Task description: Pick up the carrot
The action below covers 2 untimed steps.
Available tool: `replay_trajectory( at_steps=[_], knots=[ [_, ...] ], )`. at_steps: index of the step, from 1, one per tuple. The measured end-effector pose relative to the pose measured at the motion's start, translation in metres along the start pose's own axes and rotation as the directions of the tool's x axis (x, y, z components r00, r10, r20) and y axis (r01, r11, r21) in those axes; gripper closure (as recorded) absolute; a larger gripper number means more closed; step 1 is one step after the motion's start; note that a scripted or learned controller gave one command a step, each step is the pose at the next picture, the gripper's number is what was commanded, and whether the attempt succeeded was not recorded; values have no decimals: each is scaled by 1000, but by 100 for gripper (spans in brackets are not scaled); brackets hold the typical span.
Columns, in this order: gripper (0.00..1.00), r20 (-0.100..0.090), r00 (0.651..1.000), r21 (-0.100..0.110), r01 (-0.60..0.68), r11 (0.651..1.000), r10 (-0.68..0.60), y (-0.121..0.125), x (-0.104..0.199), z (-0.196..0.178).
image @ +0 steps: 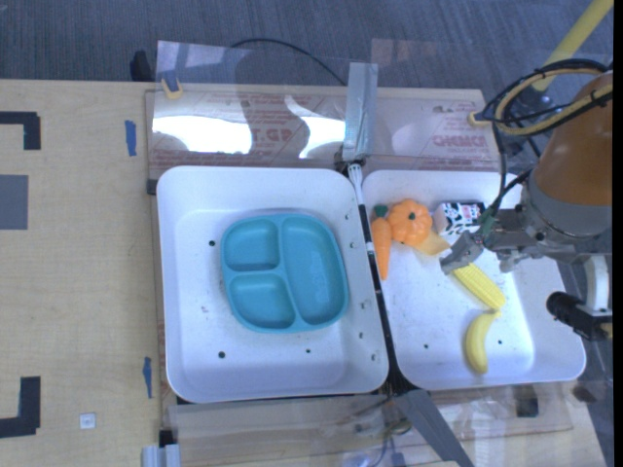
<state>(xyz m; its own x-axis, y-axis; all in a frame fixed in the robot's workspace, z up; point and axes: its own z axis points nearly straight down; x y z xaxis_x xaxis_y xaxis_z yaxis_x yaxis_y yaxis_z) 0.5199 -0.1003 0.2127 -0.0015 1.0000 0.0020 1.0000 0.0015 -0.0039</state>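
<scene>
I'm looking down on a robotics lab setup, not a kitchen. The pale wooden counter carries black corner markings and strips of blue tape, the sort used for calibration. Two shallow white bins sit side by side, backed at the far edge by a clear plastic shield. Grey carpet runs beyond it. On the right, the arm trails black and yellow cables. The food in the right bin looks like toy plastic.
</scene>
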Motion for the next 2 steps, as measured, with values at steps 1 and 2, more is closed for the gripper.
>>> replay_trajectory(
  at_steps=[1,2],
  knots=[
    [0,5,985,-7,174,985,-174,28,-11,7],
    [0,9,862,-7,508,862,-507,25,-17,-16]
  ],
)
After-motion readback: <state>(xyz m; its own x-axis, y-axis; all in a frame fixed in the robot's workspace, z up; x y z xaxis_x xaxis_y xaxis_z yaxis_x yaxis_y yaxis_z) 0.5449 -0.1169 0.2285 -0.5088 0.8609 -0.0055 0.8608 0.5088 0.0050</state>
